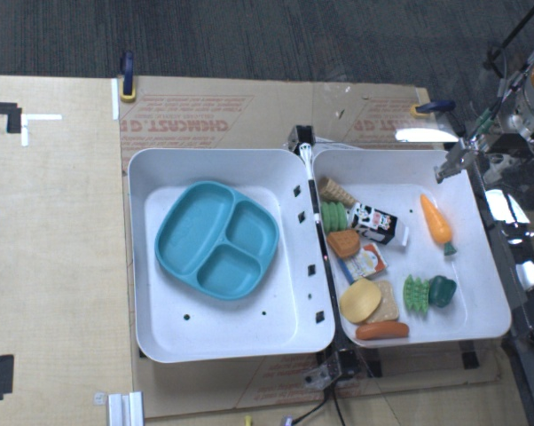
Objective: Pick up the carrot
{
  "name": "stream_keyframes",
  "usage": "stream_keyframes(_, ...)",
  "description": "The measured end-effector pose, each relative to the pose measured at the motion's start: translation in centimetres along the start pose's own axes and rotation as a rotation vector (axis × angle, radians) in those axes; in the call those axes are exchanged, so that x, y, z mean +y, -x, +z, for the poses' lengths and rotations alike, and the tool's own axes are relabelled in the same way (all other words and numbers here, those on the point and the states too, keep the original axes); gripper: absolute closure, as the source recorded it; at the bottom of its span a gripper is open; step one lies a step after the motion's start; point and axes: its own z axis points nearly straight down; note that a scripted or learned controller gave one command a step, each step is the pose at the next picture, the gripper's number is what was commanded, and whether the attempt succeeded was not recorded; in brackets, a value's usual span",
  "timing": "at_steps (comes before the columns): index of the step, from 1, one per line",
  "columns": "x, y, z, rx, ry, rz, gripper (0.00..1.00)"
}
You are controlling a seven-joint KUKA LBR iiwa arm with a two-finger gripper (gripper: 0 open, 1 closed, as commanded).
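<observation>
The carrot (435, 221) is lying in the right bin (480, 264), near its right wall, green tip pointing toward the near edge and well apart from the heap of toy food (363, 264) crowding the bin's left side. A blue divided plate (217, 240) is sitting in the left bin (160, 327). The arm (506, 122) is showing only partly at the right edge, blurred, its gripper impossible to make out.

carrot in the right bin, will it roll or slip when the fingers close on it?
The small orange tapered carrot with a green tip looks like smooth moulded plastic, so probably rigid, light and somewhat slippery. Its rounded, conical body may roll or pivot if nudged off-centre. It lies apart from the other toys on the right white bin floor, so a sideways push would likely send it sliding.
</observation>
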Motion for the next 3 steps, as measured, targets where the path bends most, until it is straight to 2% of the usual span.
stream_keyframes(1,-2.4,0.2,11.1,0.001,0.0,0.064,0.0)
stream_keyframes(2,-0.9,1.6,18.9,0.003,-0.003,0.264,0.0)
stream_keyframes(3,-0.9,1.6,18.0,0.003,-0.004,0.262,1.0)
